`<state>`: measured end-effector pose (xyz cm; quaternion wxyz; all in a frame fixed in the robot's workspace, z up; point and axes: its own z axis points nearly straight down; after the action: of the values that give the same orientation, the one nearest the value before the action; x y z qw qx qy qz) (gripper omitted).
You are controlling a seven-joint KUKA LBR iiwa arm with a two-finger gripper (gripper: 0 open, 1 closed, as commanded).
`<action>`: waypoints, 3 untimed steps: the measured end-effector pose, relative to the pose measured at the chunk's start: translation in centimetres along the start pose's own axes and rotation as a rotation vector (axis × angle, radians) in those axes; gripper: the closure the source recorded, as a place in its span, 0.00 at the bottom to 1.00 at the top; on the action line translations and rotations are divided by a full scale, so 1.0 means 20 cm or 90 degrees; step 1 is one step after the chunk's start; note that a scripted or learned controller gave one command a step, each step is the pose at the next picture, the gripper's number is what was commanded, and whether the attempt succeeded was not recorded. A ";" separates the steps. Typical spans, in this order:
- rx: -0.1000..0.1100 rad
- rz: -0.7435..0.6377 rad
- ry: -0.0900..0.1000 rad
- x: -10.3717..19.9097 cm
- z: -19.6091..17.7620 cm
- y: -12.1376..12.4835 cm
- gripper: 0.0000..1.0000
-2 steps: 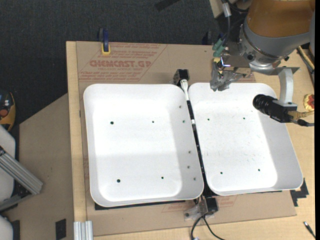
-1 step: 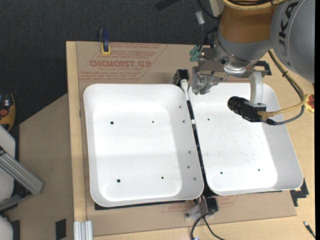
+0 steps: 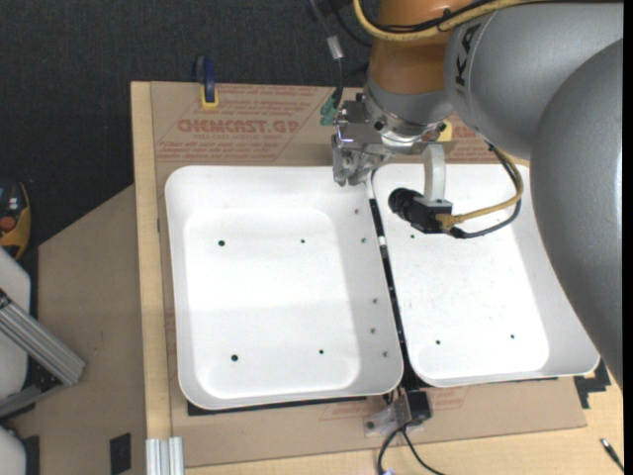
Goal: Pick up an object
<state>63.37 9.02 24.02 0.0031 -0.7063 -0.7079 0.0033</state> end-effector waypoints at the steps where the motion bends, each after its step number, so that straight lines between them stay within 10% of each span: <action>1: -0.009 0.004 -0.001 -0.22 -0.20 -0.06 1.00; 2: -0.018 -0.001 0.002 -0.05 -1.14 -0.11 1.00; 3: 0.003 0.002 -0.001 -0.03 -0.47 0.16 1.00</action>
<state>66.60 8.36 33.47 0.0040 -0.7075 -0.7067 0.0054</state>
